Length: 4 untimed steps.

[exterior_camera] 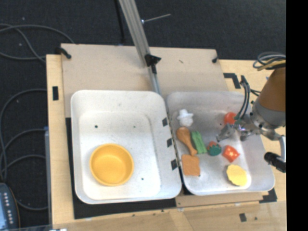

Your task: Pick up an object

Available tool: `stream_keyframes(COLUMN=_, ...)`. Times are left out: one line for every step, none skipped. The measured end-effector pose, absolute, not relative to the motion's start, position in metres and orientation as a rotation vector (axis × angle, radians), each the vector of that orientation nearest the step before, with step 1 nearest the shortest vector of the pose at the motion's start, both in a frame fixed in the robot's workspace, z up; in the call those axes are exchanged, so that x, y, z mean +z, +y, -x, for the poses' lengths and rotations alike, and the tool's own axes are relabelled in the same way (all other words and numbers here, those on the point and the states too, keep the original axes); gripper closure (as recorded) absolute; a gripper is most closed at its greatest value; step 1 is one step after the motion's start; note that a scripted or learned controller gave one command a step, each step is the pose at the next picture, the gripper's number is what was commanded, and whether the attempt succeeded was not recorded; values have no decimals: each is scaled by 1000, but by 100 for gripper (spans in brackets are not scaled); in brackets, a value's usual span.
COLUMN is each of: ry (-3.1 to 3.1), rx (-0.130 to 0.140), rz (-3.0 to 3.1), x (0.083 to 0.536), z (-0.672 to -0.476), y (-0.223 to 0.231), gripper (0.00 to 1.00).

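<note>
Gripper (226, 133) low over shallow white right-hand bin (207, 102), finger state indeterminable, near small red block (231, 153), round green piece (214, 149) and yellow disc (237, 175).

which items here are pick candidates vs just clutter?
Pick candidates, right bin: white piece, tan drumstick, green block, brown square, teal piece, red block, yellow disc.

Lying about: yellow bowl, left bin, metal pole.

No text, label, brand, number or sign can be read on anything here.
</note>
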<state>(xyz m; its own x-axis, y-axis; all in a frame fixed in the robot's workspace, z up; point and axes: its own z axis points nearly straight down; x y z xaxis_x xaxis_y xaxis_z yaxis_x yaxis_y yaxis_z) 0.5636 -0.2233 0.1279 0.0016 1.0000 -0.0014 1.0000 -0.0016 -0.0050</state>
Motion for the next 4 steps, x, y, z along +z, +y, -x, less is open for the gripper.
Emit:
stream_keyframes(ry=-2221, rx=2, rz=2227, x=101, z=-564, y=-225, gripper=0)
stream_keyframes(ry=-2220, rx=-2, rz=2233, x=112, z=-565, y=-226, gripper=100)
stream_keyframes(ry=-2224, rx=-6, rz=2229, x=175, z=-560, y=-225, gripper=100)
stream_keyframes(ry=-2227, rx=-1, rz=2221, x=226, z=-561, y=-226, gripper=100)
